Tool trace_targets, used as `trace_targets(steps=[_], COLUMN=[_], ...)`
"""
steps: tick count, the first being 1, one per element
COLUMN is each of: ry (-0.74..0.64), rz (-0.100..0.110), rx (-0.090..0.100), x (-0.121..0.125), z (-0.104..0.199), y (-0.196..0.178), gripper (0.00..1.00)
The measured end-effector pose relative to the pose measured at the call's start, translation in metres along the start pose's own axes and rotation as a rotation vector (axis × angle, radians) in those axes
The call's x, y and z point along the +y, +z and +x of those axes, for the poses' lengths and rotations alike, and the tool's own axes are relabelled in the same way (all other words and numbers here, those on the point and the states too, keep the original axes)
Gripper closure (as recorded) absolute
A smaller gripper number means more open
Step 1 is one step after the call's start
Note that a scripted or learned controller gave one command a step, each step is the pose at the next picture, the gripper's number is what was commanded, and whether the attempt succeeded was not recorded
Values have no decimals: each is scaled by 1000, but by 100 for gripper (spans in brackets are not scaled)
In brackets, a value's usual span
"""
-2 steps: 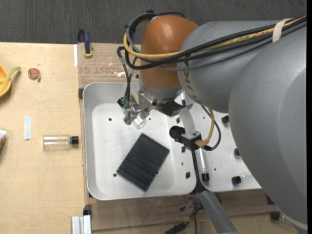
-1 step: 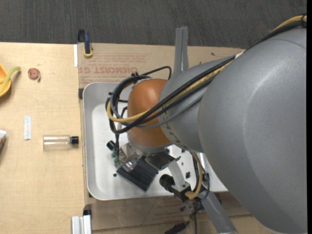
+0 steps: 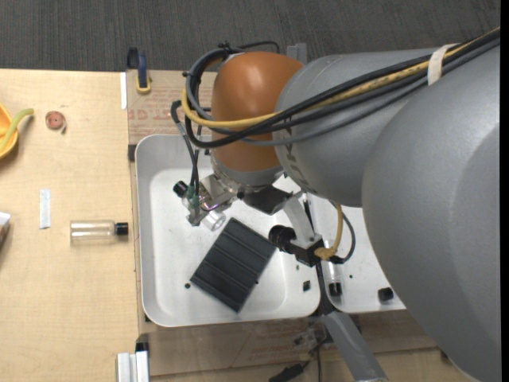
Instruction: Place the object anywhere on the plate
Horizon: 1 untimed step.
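From the camera above, my arm point(image 3: 382, 134) comes in from the right and covers much of the scene, its orange band point(image 3: 246, 106) sitting over the far half of the left white bin point(image 3: 155, 237). Black and yellow cables point(image 3: 238, 122) loop around that band and run back along the grey casing.

Below the band, my hand point(image 3: 203, 205) hangs over the upper left part of the bin floor, close to the white surface. It is foreshortened and partly hidden by my own wrist, so I cannot tell whether it is spread or pressed together, nor whether it touches anything.

The black ribbed slab point(image 3: 233, 263) lies flat on the bin floor, turned at a slant, just below and to the right of my hand. Its upper corner is near my hand, and I cannot tell if they touch. A few small dark bits point(image 3: 188, 285) dot the floor near it.

On the wooden worktop point(image 3: 64, 309) left of the bin lies a clear bottle point(image 3: 95, 229) on its side, its black cap pointing toward the bin. Nearby are a small white strip point(image 3: 44, 209), a brown round disc point(image 3: 54, 120) and a yellow thing point(image 3: 6, 130) cut off by the left edge. A blue clamp point(image 3: 137, 66) stands at the worktop's far edge.
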<state>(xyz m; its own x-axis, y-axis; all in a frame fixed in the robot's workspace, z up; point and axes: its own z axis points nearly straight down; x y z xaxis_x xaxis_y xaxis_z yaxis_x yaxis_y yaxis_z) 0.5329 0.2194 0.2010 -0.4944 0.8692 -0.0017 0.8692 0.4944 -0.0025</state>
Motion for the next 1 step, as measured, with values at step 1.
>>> trace_targets(steps=[1], ry=[0], rz=[0], rx=[0], x=[0], z=[0], y=[0], gripper=[0])
